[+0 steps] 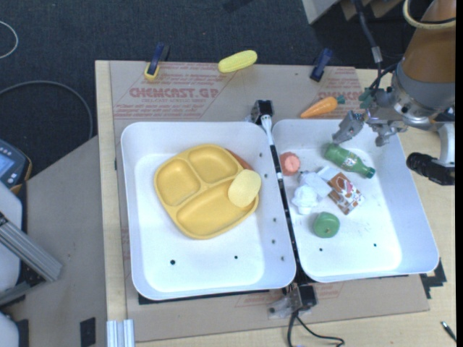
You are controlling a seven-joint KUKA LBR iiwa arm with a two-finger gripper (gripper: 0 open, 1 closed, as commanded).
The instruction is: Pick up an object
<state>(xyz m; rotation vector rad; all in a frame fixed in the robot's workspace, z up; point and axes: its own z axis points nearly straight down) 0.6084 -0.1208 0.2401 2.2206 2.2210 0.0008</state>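
We look down on a brown bench board [181, 96] printed with red lettering, set over a dark floor and bearing two shallow white bins side by side. The left bin [155, 266] gives wide bare room along its near edge; a glossy yellow divided plate [195, 194] sits in it, with a smooth yellow lemon-like piece [244, 188] on the plate's right rim. The right bin [376, 248] is open along its near and right sides. The grey arm's gripper [365, 129] hovers over that bin's far edge, fingers spread wide and holding nothing, just above a green bottle [349, 159]. Near the bottle lie a brown patterned packet [344, 192], crumpled white wrap [309, 191], a round green apple [326, 225] and a pinkish disc [290, 163]. On the board beyond the bins rest a yellow banana [237, 61] and an orange carrot [320, 108].
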